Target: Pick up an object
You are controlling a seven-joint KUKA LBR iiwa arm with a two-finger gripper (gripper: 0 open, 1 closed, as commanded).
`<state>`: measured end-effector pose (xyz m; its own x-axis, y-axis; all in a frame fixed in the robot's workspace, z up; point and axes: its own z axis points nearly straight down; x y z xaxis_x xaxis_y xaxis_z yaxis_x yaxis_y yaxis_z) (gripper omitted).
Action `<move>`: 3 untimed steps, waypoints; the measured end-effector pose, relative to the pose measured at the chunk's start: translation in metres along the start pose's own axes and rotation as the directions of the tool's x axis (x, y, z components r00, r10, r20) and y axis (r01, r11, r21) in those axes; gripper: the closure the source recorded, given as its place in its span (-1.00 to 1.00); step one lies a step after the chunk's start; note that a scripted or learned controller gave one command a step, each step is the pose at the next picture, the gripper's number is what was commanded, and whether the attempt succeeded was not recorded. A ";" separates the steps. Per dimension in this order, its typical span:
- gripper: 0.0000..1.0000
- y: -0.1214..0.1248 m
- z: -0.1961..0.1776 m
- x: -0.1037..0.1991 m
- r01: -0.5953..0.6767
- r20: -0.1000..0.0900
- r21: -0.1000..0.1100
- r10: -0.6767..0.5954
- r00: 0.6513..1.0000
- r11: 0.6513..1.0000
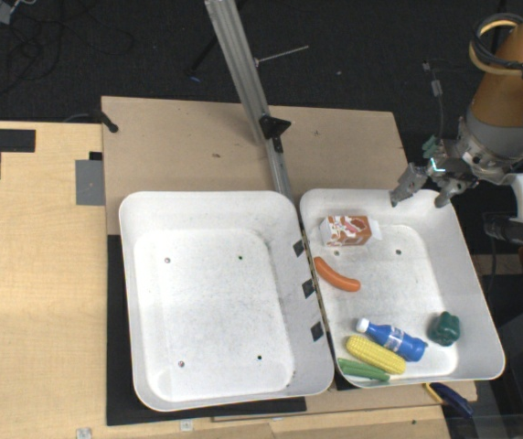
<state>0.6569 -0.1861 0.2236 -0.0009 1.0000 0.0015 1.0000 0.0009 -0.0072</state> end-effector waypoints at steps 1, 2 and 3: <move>-1.00 0.001 -0.003 0.000 0.004 0.001 -0.004 -0.004 1.000 1.000; -1.00 0.005 0.060 0.005 0.005 0.000 0.000 -0.005 1.000 1.000; -1.00 0.011 0.102 0.006 0.006 0.004 -0.018 -0.006 1.000 1.000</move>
<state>0.6671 -0.1795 0.1219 -0.0067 1.0000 -0.0027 0.9999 0.0068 0.0112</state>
